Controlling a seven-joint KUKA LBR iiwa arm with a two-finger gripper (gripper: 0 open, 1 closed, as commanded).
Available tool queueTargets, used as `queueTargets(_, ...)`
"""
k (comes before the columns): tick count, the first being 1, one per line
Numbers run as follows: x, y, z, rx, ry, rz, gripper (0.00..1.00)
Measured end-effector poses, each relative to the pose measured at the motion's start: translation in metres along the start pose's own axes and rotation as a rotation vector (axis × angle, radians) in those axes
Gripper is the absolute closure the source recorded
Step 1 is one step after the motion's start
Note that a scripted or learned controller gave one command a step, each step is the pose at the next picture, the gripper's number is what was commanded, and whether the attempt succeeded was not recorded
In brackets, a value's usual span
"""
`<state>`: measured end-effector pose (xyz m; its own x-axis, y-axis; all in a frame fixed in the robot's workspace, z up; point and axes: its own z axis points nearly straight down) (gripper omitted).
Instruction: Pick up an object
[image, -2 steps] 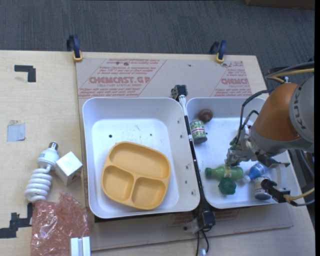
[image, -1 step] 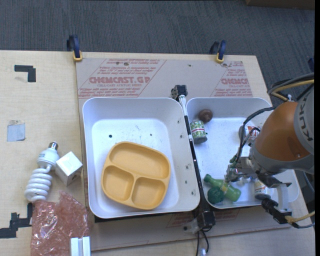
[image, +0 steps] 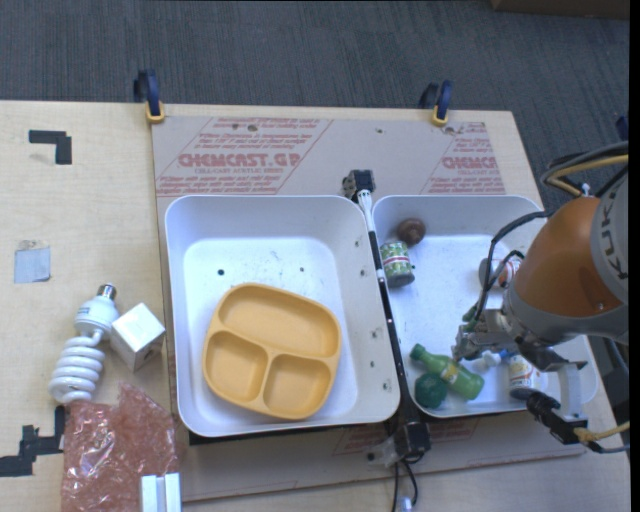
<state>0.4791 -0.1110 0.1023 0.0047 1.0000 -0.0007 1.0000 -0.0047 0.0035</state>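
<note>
Hovering low in the right shallow white bin (image: 440, 215), the end effector (image: 478, 345) (finger state: cannot tell) sits just beside the green plastic bottle (image: 440, 375).

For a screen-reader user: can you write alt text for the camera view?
A grey and orange robot arm reaches into the right bin, its gripper just above a green bottle. The left bin holds a yellow divided tray.

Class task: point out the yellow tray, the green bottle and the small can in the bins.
yellow tray (image: 272, 350), camera view, central divider
green bottle (image: 447, 371), camera view, its body
small can (image: 397, 263), camera view, its label
</note>
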Motion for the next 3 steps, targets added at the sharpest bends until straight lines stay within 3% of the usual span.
queueTargets(1,0.086,0.000,-0.090,0.002,0.000,-0.005,1.00)
queueTargets(2,0.086,0.000,-0.090,0.001,0.000,-0.005,0.00)
queueTargets(3,0.014,0.080,0.010,0.003,-0.001,-0.003,0.00)
